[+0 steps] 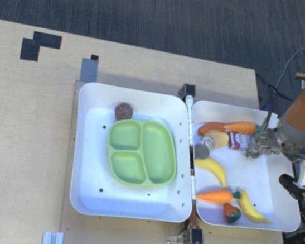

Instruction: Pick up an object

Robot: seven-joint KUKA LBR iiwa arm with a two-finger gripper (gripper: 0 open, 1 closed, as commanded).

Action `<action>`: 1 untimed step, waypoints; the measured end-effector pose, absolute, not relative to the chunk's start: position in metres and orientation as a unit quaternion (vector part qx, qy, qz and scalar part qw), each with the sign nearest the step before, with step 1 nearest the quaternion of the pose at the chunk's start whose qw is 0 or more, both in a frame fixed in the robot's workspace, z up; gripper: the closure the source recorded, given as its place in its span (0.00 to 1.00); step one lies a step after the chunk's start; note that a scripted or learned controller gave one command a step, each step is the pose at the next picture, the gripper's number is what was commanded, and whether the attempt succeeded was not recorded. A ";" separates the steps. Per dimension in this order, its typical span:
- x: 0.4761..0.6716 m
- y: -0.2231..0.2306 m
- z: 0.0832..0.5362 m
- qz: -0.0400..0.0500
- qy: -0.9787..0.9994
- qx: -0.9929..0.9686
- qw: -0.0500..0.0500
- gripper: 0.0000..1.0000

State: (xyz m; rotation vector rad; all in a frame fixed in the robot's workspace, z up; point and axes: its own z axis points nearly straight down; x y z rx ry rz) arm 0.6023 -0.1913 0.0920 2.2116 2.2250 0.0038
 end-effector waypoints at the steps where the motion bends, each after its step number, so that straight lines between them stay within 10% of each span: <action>1: 0.602 -0.191 0.092 0.001 0.709 0.705 0.002 0.00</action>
